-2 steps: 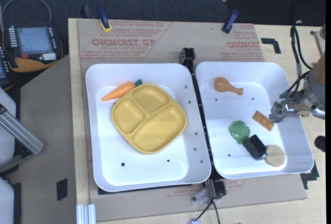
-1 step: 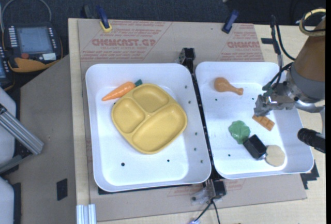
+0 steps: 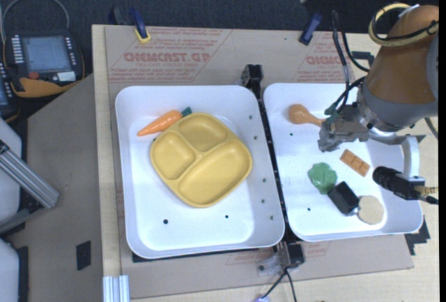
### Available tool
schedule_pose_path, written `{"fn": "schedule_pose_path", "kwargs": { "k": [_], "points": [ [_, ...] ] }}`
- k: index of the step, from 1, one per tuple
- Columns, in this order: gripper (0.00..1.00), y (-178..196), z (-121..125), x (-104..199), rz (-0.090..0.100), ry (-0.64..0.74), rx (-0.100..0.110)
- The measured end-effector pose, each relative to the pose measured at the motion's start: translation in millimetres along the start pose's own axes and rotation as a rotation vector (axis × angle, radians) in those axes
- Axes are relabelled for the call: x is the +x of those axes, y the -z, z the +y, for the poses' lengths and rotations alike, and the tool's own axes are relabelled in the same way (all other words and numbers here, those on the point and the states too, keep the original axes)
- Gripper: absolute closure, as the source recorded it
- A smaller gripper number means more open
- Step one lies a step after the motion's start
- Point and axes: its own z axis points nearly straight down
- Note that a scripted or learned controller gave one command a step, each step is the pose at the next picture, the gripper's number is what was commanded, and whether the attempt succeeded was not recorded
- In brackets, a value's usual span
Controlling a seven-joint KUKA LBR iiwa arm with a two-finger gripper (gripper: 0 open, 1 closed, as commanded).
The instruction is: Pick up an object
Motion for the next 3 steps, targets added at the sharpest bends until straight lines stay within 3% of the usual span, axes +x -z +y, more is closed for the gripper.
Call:
{"fn": "schedule_pose_path", "kwargs": {
  "k": [3],
  "points": [
    [1.00,13.6,64.4,145.8,0.001,-0.001,-0.001]
  ]
}}
